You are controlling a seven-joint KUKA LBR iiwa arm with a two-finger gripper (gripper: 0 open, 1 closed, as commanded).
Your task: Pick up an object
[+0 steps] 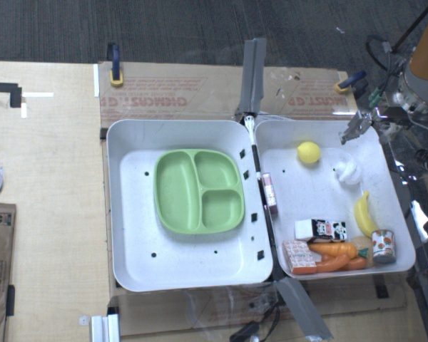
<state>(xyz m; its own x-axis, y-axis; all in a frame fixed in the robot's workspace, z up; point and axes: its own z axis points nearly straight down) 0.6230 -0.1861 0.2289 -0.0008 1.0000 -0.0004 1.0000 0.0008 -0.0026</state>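
The right bin [285, 164] holds a yellow lemon [309, 152], a white crumpled object [347, 171], a banana [364, 214], a small black-and-white carton [321, 229], two carrots [335, 251], a pink and white pack [299, 257] and a small can [383, 246]. My gripper [357, 126] hangs over the far right corner of that bin, up and to the right of the lemon and above the white object. Nothing is visibly held in it.
The left bin [128, 212] carries a green divided plate [200, 191]. A narrow pink-striped bar [269, 193] lies along the divider between the bins. Clamps [114, 63] hold the cardboard behind the bins. Cables and arm hardware [406, 155] crowd the right side.
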